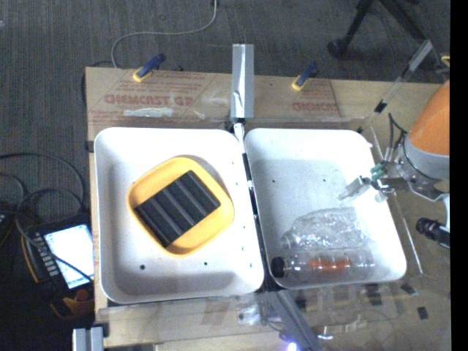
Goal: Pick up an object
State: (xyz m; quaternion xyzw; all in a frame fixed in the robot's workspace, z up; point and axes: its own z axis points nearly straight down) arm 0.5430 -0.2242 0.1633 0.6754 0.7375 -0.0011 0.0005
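The gripper [363, 186] is hovering over the right bin [307, 152]; its finger state cannot be told. A clear plastic bottle [327, 263] is lying near that bin's front edge, apparently under crumpled clear wrap [327, 230].

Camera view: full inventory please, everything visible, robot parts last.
yellow tray: 1, yellow with a black ribbed top, lying aslant in the left bin
plastic bottle: 1, clear with a black cap and orange inside, lying on its side at the near edge of the right bin
crumpled plastic wrap: 1, clear, right bin, just behind the bottle
bins: 2, white, side by side on the bench
clamps: 2, blue and yellow, far edge of the bench
tablet: 1, lit screen, on the floor left of the bench
office chair base: 1, black, top right
arm: 1, orange band, right edge
gripper: 1, over the right bin's right rim
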